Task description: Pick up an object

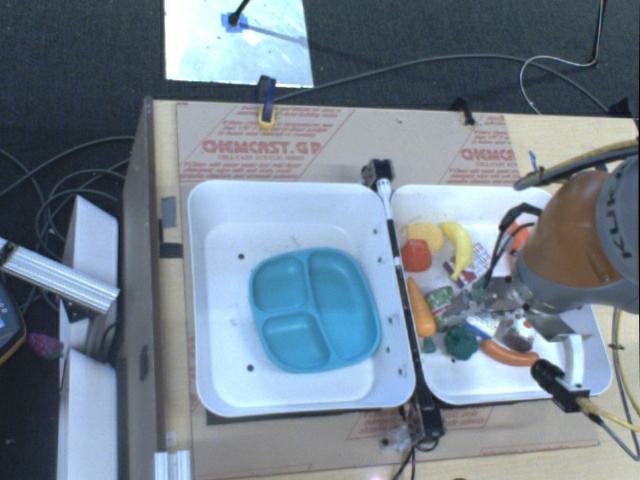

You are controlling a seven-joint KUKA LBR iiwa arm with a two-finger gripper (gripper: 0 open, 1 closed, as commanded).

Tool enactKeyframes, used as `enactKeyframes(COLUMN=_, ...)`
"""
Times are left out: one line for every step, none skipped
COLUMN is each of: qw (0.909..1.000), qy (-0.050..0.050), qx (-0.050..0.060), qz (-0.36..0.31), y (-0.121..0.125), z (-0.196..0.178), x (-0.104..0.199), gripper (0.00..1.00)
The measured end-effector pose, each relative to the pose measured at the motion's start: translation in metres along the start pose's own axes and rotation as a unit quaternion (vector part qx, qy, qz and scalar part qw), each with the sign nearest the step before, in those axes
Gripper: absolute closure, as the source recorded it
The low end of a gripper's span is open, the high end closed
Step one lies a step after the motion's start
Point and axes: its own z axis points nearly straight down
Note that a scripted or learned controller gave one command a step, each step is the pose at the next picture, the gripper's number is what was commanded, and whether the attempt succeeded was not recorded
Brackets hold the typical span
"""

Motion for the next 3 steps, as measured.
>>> enactKeyframes(qw=1.0, qy=-0.001, qx=-0.002, qz=0.001, y=0.0, z=0.001, x=0.004, gripper=0.0)
enactKeyframes(qw=1.0, qy=0.0, qx=-0.009, qz=-0.001, y=0.067, z=0.005, x=-0.014, gripper=0.0)
enactKeyframes(qw=0.9999, qy=0.006, qx=0.014, qz=-0.004, y=0.054, z=0.02, x=-0.009, gripper=0.0)
